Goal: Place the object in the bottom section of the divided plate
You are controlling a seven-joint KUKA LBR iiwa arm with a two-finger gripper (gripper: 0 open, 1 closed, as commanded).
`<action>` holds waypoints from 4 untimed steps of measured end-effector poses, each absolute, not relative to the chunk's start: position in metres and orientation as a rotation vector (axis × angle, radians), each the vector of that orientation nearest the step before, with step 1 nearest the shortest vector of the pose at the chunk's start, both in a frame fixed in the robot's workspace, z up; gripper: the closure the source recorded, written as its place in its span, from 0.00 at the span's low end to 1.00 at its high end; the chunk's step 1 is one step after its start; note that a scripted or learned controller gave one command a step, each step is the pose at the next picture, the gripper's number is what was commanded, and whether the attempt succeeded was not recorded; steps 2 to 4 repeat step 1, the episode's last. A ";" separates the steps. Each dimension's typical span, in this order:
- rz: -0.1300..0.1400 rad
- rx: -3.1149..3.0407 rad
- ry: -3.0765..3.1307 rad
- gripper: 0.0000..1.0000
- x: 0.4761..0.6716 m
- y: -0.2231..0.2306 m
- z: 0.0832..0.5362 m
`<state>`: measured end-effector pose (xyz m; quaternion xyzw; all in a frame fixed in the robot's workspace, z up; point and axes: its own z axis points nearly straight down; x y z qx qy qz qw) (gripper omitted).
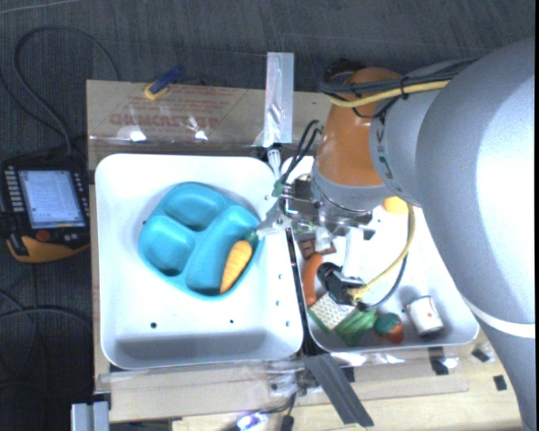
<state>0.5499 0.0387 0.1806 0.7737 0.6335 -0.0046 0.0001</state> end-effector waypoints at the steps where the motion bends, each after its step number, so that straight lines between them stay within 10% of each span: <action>1: -0.015 2.430 1.991 0.00 0.550 0.039 0.181; 4: -0.015 2.430 1.991 0.00 0.550 0.039 0.181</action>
